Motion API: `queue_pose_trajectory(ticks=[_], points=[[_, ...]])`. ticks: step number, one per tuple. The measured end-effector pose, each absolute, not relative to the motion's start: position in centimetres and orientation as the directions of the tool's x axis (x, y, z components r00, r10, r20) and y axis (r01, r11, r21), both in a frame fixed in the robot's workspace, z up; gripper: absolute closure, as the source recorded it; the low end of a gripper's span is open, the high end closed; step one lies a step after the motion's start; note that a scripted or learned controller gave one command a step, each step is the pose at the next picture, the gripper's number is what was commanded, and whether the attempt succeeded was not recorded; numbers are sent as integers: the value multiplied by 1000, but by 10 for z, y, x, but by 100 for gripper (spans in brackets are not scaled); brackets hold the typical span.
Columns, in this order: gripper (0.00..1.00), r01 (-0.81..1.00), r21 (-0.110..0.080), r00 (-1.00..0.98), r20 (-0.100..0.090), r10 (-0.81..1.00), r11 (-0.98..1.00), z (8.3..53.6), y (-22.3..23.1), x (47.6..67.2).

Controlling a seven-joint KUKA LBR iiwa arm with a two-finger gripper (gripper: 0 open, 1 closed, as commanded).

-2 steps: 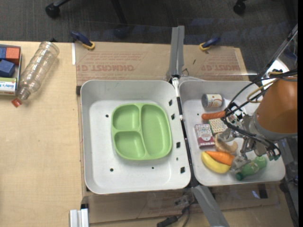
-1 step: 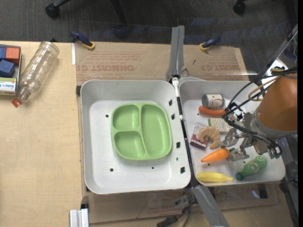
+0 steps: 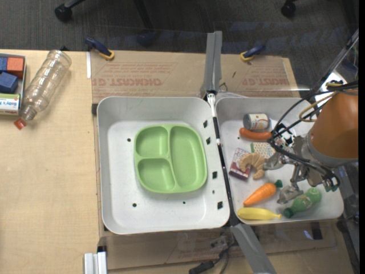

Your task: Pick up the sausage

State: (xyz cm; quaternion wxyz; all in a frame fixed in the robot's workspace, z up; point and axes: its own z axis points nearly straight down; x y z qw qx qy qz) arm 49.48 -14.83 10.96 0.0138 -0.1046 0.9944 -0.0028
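Seemingly just beside the gripper, sausage in right bin.

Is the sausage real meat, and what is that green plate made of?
The sausage looks like toy plastic: even orange-red colour with a smooth, slightly shiny skin, though the view leaves that open. The green plate also looks like moulded plastic: one flat pale green, rounded dividers, soft matte sheen.

Single overhead camera, slanted down on both bins.
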Motion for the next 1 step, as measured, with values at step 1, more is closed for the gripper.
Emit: queue_pose_trajectory(ticks=[1], points=[[0,-638,1,-770,-2,-638,770,92,-98,490]])
